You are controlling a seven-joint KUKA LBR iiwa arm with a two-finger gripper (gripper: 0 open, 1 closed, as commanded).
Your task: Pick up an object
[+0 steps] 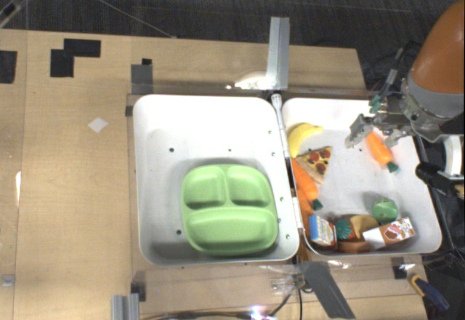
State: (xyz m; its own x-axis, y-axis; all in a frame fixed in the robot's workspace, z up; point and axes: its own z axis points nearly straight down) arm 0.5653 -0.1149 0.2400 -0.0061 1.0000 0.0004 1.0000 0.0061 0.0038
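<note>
My gripper (376,135) hangs over the upper right part of the right bin (341,111), under the arm's orange band. Its fingers (354,131) stand spread apart, so it is open. An orange toy carrot (379,150) with a green tip lies slanted just below and between them, its upper end under the gripper. I see no finger pressing on it. Other pickable items in this bin are a yellow banana (301,134), a pizza slice (317,161) and a second orange carrot (305,185) along the left wall.
Along the right bin's front edge lie a blue can (322,230), a brown item (356,227), a juice carton (396,231) and a green lump (385,208). The left bin (156,166) holds a green divided plate (229,208).
</note>
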